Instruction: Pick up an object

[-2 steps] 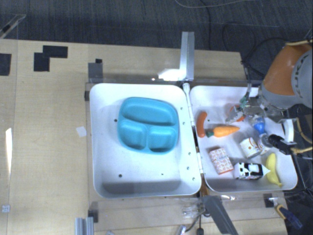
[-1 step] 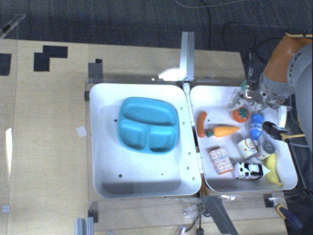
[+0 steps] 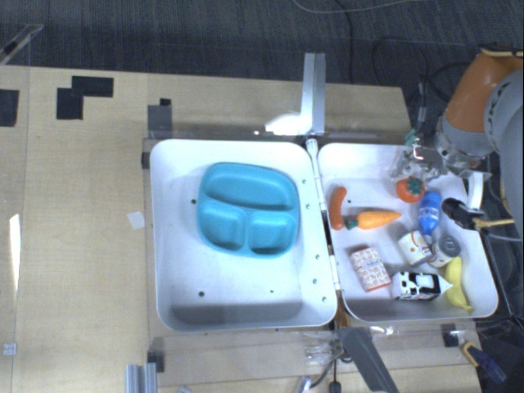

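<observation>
The right bin (image 3: 360, 162) holds several small objects. Among them are a red tomato-like ball (image 3: 408, 190), an orange carrot (image 3: 373, 219), a red sausage shape (image 3: 336, 207), a blue bottle (image 3: 429, 212) and a patterned box (image 3: 370, 268). A black-and-white cow toy (image 3: 418, 286) and a yellow banana (image 3: 455, 285) lie near the front right corner. My gripper (image 3: 415, 160) hangs over the bin's back right part, just above and behind the red ball. Nothing is visibly held.
The left bin (image 3: 176, 244) bears a blue divided plate (image 3: 246, 209). A metal divider post (image 3: 314, 97) stands behind the seam between the bins. A small white cup (image 3: 414, 246) and a grey round piece (image 3: 449, 246) sit beside the bottle. Cables run along the right side.
</observation>
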Available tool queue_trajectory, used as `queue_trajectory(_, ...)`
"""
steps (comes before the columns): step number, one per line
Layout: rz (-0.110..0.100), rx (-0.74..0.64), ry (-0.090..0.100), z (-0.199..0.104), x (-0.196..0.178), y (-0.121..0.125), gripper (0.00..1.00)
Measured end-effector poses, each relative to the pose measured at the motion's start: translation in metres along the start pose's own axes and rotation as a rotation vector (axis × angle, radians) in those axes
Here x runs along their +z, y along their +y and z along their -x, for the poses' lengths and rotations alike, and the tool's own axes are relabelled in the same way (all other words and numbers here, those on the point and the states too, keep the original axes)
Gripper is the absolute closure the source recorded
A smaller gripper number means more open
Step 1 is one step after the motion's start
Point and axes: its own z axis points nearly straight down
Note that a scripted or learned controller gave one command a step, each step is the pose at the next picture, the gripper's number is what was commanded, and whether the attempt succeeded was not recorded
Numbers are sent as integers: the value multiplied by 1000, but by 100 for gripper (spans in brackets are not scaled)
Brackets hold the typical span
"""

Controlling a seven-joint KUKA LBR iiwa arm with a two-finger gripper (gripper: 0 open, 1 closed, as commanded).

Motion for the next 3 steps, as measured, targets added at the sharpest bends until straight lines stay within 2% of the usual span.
queue_trajectory(1,-5,-43,0,2,13,13,100)
queue_trajectory(2,-10,166,0,-1,-20,11,100)
queue_trajectory(3,-12,167,2,-88,-98,-53,100)
